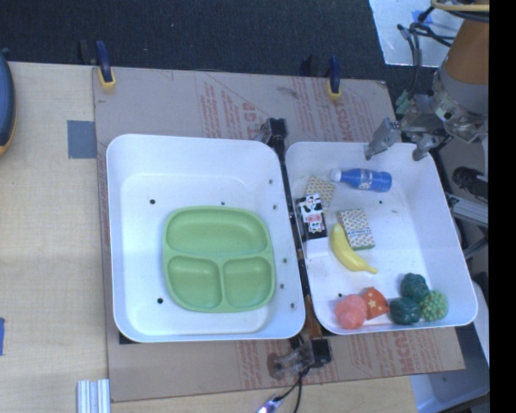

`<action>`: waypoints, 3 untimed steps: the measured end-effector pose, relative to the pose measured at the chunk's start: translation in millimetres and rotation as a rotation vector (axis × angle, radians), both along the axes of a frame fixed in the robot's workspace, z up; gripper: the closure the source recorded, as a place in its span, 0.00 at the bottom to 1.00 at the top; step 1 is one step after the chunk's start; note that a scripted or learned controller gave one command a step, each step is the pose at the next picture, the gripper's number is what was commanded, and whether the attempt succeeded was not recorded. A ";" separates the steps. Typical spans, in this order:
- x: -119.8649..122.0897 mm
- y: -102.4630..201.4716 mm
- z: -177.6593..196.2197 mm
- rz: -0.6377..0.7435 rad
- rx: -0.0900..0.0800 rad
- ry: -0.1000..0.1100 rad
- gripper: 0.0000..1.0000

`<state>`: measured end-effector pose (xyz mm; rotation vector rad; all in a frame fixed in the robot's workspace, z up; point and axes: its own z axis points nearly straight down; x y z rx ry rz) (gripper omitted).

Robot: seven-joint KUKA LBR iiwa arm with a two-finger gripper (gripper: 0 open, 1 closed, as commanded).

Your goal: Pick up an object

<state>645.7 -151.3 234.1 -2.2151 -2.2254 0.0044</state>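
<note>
Nearest, the right bin [461, 256] held a red fruit [351, 311], broccoli [415, 299], then a banana [351, 252], a small box [356, 228] and, farthest, a blue bottle [365, 179]. Beyond it the pincer [399, 142] hung spread wide and empty; a good pick would likely need it centred across the bottle's narrow width before descending.

Orange band, grey claw [402, 141], black cables

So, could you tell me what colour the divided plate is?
Light green plate, clearest in the camera view.
</note>
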 end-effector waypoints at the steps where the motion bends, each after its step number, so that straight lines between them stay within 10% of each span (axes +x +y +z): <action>1: -126.5 33.9 -34.6 -0.002 0.004 0.013 0.00; 2: -22.8 30.9 21.1 0.003 -0.002 -0.013 0.00; 3: -135.6 -66.6 -135.3 -0.011 0.001 0.020 0.00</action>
